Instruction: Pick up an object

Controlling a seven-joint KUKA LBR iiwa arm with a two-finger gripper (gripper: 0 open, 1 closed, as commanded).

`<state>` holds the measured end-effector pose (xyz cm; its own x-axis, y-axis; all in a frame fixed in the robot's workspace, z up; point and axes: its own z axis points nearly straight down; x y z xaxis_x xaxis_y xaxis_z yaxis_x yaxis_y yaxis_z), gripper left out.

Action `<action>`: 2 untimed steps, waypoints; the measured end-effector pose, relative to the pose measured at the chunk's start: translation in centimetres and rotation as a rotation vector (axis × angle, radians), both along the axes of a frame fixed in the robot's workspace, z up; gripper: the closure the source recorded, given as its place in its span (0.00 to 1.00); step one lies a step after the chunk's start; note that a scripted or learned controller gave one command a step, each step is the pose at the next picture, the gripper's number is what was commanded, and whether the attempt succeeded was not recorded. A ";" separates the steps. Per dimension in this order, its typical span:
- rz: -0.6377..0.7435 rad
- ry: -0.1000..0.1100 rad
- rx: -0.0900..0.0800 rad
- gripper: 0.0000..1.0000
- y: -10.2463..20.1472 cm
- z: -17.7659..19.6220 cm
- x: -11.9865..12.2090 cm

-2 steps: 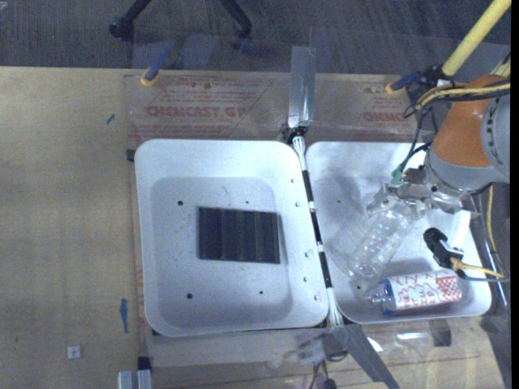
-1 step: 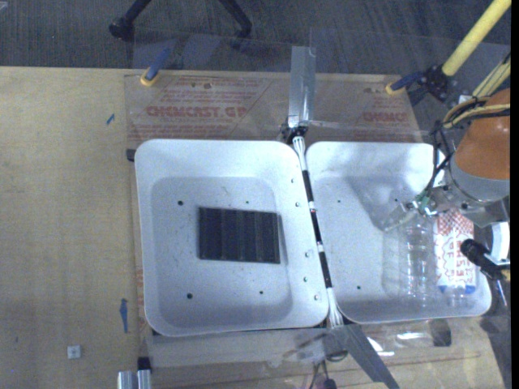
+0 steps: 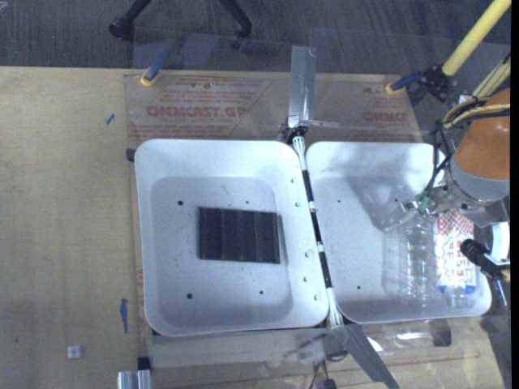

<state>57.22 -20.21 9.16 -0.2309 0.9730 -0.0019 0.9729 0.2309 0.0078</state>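
- Dark carpet and the feet of a tripod [image 3: 182, 2] run along the top, behind a pale wooden bench [image 3: 61, 217] that carries two shallow white bins side by side.
- Left bin [image 3: 158, 168]: a flat, dark, ribbed rectangular panel [image 3: 240, 235] lies near its middle, well apart from the walls and from the arm.
- Between the bins a row of white clips [image 3: 312, 217] joins the two rims.
- Right bin [image 3: 357, 168]: a clear plastic bottle [image 3: 418, 258] lies toward its right side, and just beside it on the right sits a red-and-white printed packet [image 3: 456, 250] with a blue patch at its lower end.
- At the far right the arm [image 3: 485, 148], orange and grey, hangs over the right bin's right edge; the tool [image 3: 431, 203] sits low, near the bottle's upper end and the packet.
- I cannot tell how the tool is set, as the wrist hides it.
- Judged step: the approach or descent onto a target in the right bin, with nothing visibly grasped yet.
- The next move probably calls for settling squarely over the bottle or the packet before closing; the bottle's round, slick body could roll or slip aside.
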 end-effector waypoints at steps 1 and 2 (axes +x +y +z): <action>0.061 -0.002 -0.001 0.00 6.8 -0.4 3.7; 0.162 0.008 0.000 0.00 6.3 4.0 -2.6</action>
